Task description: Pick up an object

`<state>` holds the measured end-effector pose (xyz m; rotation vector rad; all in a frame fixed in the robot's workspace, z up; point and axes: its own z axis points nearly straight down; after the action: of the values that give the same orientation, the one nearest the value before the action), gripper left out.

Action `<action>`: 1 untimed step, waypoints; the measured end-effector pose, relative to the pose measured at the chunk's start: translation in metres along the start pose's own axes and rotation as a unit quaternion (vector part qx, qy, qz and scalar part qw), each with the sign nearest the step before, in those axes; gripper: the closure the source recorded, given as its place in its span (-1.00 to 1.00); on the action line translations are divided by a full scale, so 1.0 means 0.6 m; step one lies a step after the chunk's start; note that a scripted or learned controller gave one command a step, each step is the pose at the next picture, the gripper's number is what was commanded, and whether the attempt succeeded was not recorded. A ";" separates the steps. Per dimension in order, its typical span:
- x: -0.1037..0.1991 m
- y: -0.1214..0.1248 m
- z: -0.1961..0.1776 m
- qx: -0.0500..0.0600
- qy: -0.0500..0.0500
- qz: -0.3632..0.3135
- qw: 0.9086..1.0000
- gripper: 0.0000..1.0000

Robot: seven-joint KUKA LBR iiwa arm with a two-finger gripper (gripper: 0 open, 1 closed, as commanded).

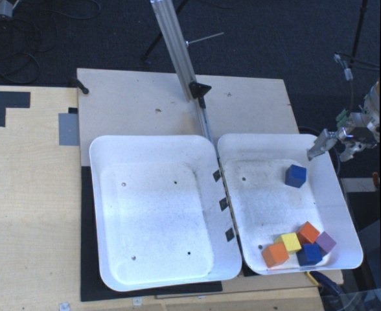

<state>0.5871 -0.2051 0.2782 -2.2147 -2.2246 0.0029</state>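
Blue cube [295, 175] sits alone in the upper part of the right white bin [346, 206], just left of and below our grey gripper [326, 144] at the bin's upper-right rim; its grip we cannot tell.

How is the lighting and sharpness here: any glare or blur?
Camera view: both white bins are brightly lit, nearly washed out, while the floor behind stays dark; the blue block reads clearly; the claw at the right edge looks soft and small, its details hard to make out.
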 end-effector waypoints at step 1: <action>-0.005 0.069 0.240 0.003 0.001 0.000 1.000 -1.00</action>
<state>0.6281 -0.2079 0.1338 -2.2108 -2.2211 0.0071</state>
